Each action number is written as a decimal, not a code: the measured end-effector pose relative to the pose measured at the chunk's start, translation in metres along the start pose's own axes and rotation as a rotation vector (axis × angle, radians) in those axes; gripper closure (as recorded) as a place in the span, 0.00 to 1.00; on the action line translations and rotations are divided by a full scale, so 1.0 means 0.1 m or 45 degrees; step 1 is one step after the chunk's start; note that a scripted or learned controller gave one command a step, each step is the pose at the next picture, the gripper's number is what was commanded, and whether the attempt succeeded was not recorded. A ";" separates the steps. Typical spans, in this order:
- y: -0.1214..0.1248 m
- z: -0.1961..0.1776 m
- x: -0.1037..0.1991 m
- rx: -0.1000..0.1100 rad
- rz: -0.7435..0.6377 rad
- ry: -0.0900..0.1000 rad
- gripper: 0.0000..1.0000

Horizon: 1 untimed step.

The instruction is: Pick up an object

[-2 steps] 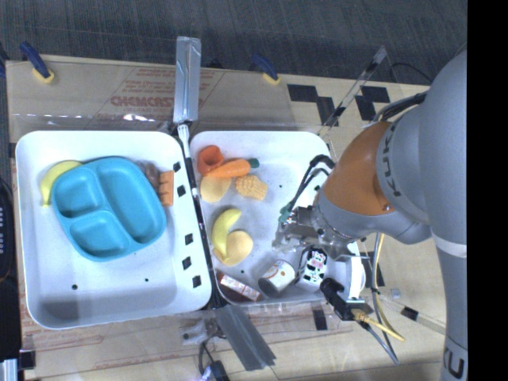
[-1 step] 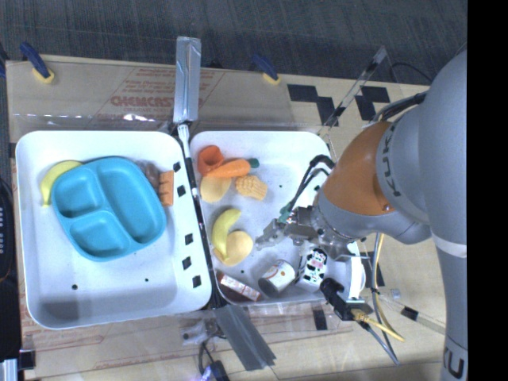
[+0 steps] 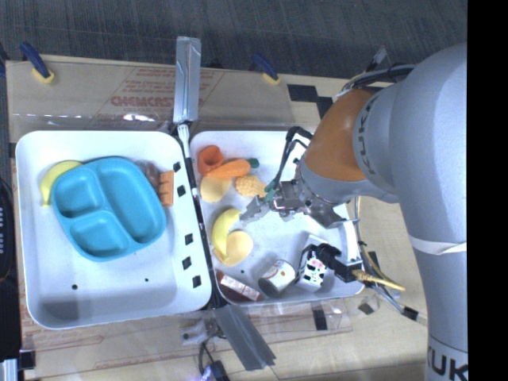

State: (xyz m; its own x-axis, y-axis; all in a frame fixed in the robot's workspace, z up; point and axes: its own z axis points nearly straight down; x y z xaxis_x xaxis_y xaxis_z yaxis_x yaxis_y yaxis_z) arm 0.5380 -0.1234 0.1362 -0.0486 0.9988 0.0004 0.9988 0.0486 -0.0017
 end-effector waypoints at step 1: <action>0.92 0.32 0.04 -0.007 0.135 -0.002 0.00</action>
State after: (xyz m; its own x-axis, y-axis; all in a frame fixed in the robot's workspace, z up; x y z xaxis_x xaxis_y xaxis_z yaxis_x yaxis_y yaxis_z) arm 0.6297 -0.1150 0.1037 0.0571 0.9984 -0.0014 0.9984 -0.0570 0.0037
